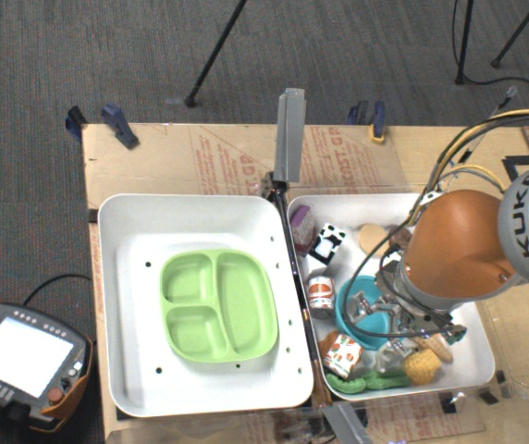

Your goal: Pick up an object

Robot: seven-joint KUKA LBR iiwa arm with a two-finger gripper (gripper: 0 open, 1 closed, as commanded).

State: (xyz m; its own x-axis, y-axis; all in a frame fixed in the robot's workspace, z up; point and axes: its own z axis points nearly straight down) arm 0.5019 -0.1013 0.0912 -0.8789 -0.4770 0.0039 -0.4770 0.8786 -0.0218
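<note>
One grey arm point(486, 239) with an orange band reaches in from the right, its claw point(389, 317) low over the blue bowl point(357, 326) in the right bin point(482, 359); its grip cannot be told. Cardboard-topped desk point(181, 160), dark carpet point(107, 44) beyond.

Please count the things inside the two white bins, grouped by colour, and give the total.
Green: 2, the divided tray and a bean pod
Purple: 1
Black-and-white: 1
Red-and-white: 2, a can and a carton
Blue: 1 bowl
Yellow: 1 corn
Tan: 1
Total: 9
</note>
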